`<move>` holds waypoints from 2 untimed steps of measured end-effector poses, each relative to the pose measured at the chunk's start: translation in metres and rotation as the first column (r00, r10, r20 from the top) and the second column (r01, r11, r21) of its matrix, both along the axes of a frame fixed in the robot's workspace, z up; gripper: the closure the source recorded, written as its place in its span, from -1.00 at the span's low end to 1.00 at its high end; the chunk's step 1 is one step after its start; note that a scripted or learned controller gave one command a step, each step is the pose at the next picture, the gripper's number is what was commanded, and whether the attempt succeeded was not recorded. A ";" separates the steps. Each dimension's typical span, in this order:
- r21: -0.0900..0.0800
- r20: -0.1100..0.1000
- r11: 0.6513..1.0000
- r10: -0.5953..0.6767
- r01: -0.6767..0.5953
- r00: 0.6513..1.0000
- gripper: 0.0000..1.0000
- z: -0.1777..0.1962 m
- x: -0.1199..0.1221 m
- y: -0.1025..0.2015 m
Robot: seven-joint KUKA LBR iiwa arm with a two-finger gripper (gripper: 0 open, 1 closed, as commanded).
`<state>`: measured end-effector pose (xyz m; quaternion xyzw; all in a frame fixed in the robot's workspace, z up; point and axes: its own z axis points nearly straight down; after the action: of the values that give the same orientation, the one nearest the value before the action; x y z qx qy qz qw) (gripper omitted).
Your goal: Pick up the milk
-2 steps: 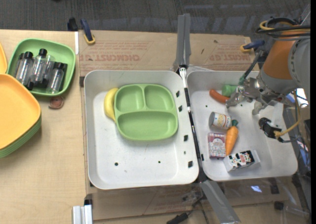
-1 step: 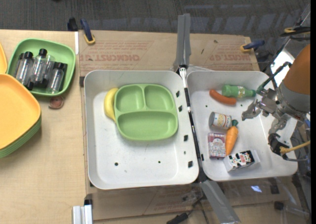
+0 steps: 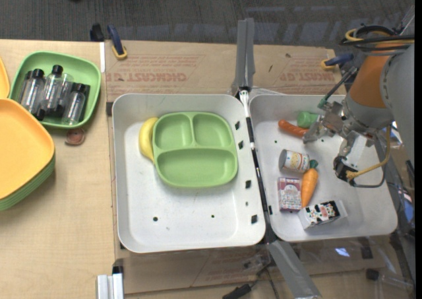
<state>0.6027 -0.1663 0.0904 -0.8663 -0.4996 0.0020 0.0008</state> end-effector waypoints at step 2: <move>0.003 -0.001 0.989 0.151 -0.151 0.989 1.00 0.009 -0.063 -0.016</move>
<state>0.5397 -0.1826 0.0991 -0.8260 -0.5637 0.0020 0.0020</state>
